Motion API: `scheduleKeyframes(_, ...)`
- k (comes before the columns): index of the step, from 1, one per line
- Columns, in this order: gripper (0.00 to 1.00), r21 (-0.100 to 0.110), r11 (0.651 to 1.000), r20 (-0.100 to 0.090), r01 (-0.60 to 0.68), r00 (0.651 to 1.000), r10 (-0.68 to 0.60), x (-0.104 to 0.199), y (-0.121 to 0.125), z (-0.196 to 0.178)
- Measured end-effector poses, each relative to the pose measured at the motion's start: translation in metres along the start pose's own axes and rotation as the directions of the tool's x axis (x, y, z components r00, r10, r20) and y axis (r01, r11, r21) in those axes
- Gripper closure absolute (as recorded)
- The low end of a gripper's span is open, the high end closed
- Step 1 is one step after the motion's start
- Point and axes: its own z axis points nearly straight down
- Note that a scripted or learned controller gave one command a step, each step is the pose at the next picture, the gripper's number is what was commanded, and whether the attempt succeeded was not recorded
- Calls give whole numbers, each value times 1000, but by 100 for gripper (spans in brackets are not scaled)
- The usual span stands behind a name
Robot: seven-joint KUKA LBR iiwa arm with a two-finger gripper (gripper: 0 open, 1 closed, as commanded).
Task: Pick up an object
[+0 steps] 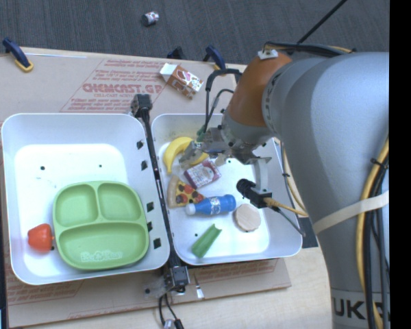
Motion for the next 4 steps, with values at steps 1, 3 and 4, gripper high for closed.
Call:
scheduleKeyframes(1,100,0,1000,0,3,1000,-3,0,0,-11)
scheduleKeyframes(3,100,-1,1000,-1,6,1000,-6,1,1,-21)
scheduleKeyframes(4,100,-4,1000,-1,0,1000,0,75,16,-102)
